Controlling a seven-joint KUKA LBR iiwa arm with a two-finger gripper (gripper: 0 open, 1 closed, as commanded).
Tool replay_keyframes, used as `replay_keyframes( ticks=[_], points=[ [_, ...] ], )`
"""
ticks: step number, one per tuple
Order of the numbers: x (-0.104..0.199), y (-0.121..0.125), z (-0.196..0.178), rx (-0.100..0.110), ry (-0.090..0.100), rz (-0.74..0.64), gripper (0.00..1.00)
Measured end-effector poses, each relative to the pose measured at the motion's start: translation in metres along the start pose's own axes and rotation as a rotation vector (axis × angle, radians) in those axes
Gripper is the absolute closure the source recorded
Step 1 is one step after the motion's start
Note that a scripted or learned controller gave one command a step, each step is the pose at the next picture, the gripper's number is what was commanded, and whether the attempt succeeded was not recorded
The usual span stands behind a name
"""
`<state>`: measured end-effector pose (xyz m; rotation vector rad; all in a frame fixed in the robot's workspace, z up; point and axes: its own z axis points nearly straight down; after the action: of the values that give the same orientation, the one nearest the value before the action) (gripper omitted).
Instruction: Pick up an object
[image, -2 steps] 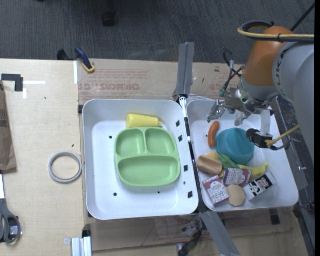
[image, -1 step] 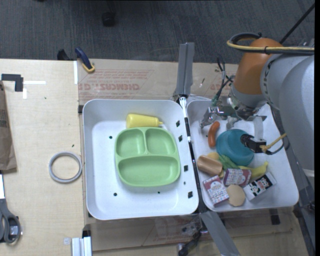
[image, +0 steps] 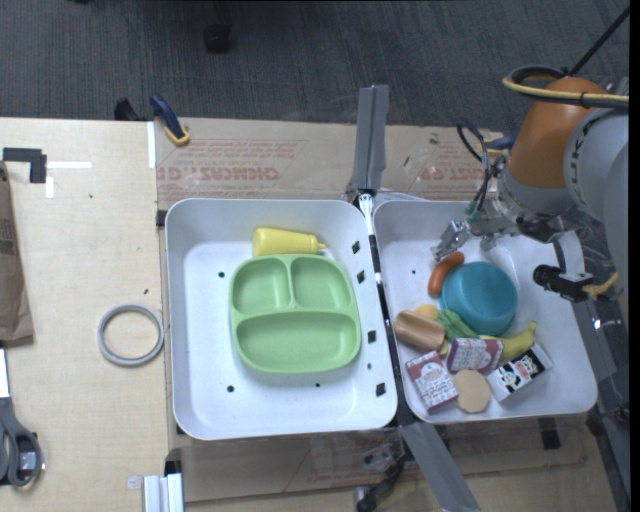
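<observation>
You have the gripper (image: 452, 240) low over the far end of the right bin (image: 400, 250), just behind the blue bowl (image: 480, 297). Whether the jaws are released or clenched, you cannot tell from here. The nearest thing to take is the orange carrot (image: 445, 273), touching the bowl's far-left rim. Come straight down along it and avoid that rim.

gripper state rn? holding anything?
Gripper: open, holding nothing; it hovers over the right bin, just above the orange carrot-like toy.
</observation>
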<state>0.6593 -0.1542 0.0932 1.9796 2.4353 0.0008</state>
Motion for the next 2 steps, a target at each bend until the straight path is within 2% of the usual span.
replay_keyframes(
  ticks=[1,2],
  points=[
    [0.0409,-0.024,0.0007,0.002,0.001,-0.021,0.0],
    [0.0389,-0.0243,-0.0087,0.001,0.001,-0.016,1.0]
  ],
)
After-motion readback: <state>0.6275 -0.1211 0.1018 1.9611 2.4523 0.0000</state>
